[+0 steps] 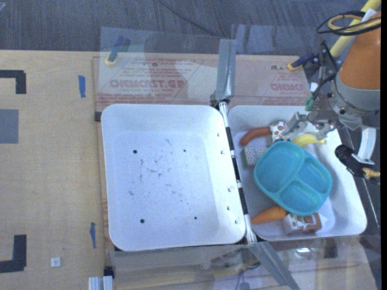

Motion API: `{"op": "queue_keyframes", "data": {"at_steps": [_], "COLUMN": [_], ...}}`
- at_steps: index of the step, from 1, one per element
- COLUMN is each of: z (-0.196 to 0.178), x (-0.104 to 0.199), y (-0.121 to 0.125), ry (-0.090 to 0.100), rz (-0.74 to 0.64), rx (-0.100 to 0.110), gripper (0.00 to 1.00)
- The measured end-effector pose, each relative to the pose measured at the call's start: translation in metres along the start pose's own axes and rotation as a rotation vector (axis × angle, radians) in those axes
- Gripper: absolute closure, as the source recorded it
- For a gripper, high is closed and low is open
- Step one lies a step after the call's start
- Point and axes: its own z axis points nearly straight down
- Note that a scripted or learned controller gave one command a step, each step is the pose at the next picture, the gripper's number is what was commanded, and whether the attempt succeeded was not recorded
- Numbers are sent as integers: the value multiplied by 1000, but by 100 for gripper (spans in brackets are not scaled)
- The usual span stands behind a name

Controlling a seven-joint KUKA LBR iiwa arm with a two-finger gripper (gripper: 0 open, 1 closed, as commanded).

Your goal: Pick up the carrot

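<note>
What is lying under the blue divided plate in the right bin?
The blue divided plate covers the wide end of the carrot at its near edge and part of a small carton. A green-patterned item pokes out at its left. Anything under the plate's middle is hidden.

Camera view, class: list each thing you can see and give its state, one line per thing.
Carrot: lying in the right bin, by its near edge, partly under the blue plate.
Blue plate: tilted, resting on other items.
Banana: lying beside the pincer.
Pincer: above the right bin's far side, holding nothing visible.
Left bin: speckled.
</note>
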Motion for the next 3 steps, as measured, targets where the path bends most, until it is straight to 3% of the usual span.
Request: {"op": "queue_keyframes", "data": {"at_steps": [1,2,3], "z": [105,123,45], "x": [31,23,83], "y": [-49,-81,-106], "ry": [-4,-17,-1], "rz": [-109,72,365], "rx": [-20,-75,-1], "gripper": [0,0,0]}}
